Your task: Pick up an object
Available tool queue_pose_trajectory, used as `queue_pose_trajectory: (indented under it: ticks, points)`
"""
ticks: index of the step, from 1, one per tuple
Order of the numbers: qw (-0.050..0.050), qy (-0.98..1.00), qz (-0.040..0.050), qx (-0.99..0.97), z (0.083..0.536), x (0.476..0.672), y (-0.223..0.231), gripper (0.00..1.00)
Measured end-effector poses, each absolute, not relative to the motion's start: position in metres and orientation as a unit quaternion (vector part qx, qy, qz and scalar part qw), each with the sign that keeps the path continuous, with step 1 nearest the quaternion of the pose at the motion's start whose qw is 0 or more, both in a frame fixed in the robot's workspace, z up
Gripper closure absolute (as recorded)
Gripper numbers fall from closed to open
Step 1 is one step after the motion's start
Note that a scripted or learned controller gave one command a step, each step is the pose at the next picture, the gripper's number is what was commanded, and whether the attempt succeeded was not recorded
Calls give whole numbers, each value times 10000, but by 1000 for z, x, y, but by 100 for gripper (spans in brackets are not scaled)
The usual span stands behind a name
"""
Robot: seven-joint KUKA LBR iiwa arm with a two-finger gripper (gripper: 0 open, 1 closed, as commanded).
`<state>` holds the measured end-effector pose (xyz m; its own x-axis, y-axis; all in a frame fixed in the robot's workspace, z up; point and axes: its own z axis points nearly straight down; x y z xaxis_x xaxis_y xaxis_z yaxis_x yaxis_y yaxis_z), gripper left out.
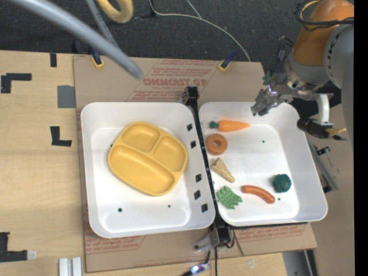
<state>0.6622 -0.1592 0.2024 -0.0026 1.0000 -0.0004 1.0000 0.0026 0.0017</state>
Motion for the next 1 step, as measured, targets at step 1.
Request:
queue_pose_trajectory:
  ticks: [1]
  points:
    - [6,7079,5,7063,246,663,-158,100]
